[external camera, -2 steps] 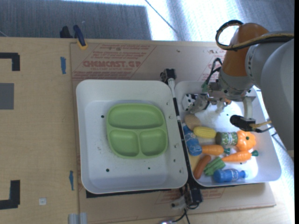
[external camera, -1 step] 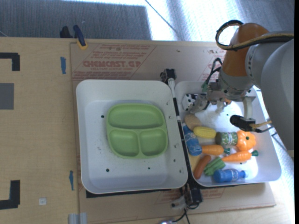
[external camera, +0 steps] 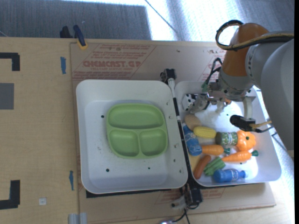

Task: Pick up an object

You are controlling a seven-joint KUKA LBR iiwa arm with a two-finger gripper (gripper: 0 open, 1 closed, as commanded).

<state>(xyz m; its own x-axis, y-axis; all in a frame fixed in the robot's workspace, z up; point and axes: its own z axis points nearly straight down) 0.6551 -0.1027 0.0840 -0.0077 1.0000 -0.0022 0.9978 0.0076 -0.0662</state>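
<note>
My gripper (external camera: 202, 102) hangs low over the far left part of the right bin (external camera: 271, 164), reaching in from the right. Just in front of it lies a tan rounded toy (external camera: 191, 122), with a yellow corn cob (external camera: 204, 132) beside that. A small white piece with black spots (external camera: 188, 98) sits at the gripper's left. Further forward lie a blue toy (external camera: 193, 144), an orange carrot (external camera: 213, 149), a green can (external camera: 227, 138), an orange figure (external camera: 245, 141), a second carrot (external camera: 237, 157), a green bean (external camera: 214, 164), a brown sausage (external camera: 200, 166) and a blue bottle (external camera: 229, 175).
The left bin (external camera: 88, 139) holds a green divided plate (external camera: 137, 129). A dark ridge (external camera: 179, 125) separates the two bins. The toys crowd the front half of the right bin, and the bench (external camera: 37, 125) stretches to the left.
</note>
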